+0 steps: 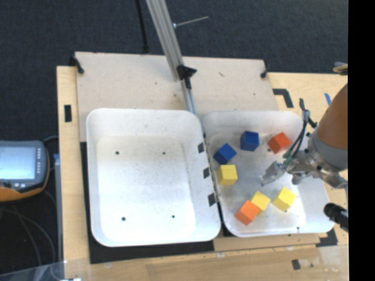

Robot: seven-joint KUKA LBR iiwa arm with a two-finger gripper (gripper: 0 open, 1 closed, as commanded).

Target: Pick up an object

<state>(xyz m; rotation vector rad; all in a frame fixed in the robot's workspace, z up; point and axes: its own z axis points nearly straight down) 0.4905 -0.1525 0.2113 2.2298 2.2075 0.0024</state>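
Several small cubes lie in the right bin [234, 124]. Two blue cubes [249, 140] [224, 153] and a red-orange cube [279, 142] sit toward the back. One yellow cube [227, 174] lies near the left wall. An orange cube [247, 212] touches a yellow cube [260, 201] at the front, and another yellow cube [285, 198] lies to their right. My gripper [282, 177] hangs over the middle of this bin, just above that right-hand yellow cube. It is open, with bare bin floor between its fingers.
The left bin [146, 174] stands beside the right one, the two meeting at a shared rim. A slanted metal rail [167, 31] rises from the back of the bench. The arm's grey and orange wrist [331, 130] enters from the right.
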